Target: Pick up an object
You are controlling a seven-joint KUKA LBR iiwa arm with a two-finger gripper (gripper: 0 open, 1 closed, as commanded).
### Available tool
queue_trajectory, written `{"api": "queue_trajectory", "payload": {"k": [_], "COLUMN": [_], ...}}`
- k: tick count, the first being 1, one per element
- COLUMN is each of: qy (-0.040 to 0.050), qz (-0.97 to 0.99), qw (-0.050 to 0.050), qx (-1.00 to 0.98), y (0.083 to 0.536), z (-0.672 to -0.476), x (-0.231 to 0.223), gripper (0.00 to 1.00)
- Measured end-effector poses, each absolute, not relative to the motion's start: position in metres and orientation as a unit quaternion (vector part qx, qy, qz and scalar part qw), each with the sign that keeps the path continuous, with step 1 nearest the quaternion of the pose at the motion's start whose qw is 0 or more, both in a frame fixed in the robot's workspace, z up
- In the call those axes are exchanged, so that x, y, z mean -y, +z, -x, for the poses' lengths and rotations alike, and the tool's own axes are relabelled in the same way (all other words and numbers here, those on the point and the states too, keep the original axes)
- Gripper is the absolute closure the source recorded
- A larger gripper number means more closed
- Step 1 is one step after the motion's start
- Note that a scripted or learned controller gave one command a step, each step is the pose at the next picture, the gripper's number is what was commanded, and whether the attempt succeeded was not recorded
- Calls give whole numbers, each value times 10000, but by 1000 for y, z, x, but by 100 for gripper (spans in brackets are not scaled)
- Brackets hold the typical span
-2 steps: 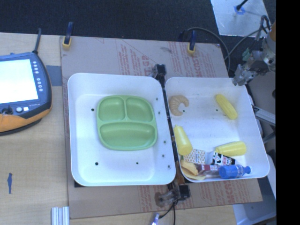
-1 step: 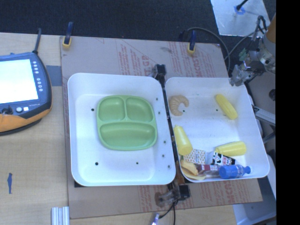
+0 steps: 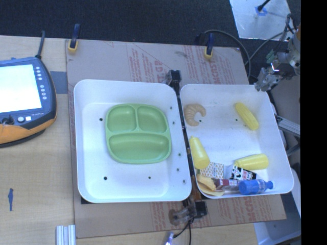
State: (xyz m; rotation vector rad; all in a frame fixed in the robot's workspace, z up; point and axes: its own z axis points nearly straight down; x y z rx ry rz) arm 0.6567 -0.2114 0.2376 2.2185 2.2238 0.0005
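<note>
You haven't grabbed anything yet. Your claw (image 3: 266, 78) sits off the right bin's (image 3: 225, 131) corner, can't tell its state, and the corn cob (image 3: 247, 116) lies nearest.

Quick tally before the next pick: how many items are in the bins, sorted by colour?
Yellow: 4 (corn cob, two yellow pieces, banana-like piece)
Green: 1 (divided plate)
Tan: 1 (croissant)
Blue: 1 (bottle)
Black-and-white: 1 (small carton)
Total: 8
</note>
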Motion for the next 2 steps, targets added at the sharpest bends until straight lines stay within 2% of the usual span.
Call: {"api": "queue_trajectory", "payload": {"k": [1,2], "qy": [0,-18], "qz": [-7061,-7055], "qw": [0,-15], "qx": [-7081,-7087], "y": [237,188], "z": [-657,-656], "x": [211,211], "gripper": [0,0]}}
